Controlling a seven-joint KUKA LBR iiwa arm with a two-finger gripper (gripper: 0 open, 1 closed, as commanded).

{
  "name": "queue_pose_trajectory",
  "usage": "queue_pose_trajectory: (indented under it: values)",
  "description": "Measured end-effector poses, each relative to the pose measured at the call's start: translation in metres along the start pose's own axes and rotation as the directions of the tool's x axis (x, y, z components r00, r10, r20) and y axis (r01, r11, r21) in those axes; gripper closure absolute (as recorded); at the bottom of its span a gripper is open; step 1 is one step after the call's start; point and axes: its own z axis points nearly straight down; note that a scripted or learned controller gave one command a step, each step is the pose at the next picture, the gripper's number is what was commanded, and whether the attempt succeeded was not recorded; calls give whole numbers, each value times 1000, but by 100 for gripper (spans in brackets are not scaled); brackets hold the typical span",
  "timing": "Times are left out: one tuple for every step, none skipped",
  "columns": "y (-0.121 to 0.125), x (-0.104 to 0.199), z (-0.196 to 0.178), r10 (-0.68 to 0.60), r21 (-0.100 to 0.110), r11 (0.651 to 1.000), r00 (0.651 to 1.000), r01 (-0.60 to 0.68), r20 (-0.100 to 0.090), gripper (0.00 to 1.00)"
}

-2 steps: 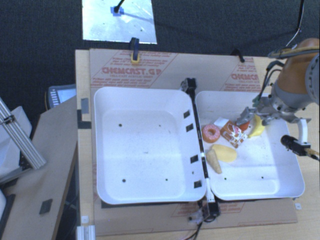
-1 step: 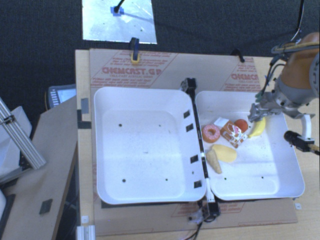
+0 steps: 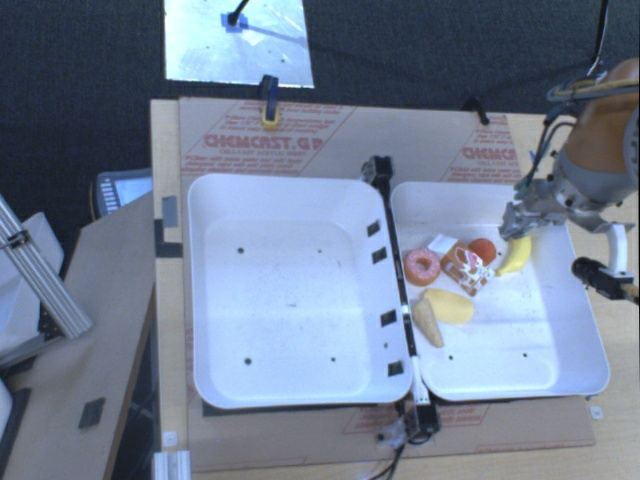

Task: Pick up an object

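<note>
2 white bins sit side by side on the bench. The left bin [image 3: 280,288] holds nothing I can see. In the right bin [image 3: 560,358] lies a cluster: a pink donut [image 3: 421,265], a small red-and-white item [image 3: 468,268], a tomato [image 3: 484,250], a banana [image 3: 516,255], a yellow piece [image 3: 448,306] and a pale wedge [image 3: 428,324]. The gripper [image 3: 522,220] hangs just above the banana's upper end, the arm [image 3: 600,138] reaching in from the right.
</note>
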Motion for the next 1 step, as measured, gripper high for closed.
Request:
queue_pose_trajectory:
  values:
    - [1,0,-11,-1,-3,1000,1000,1,1,100]
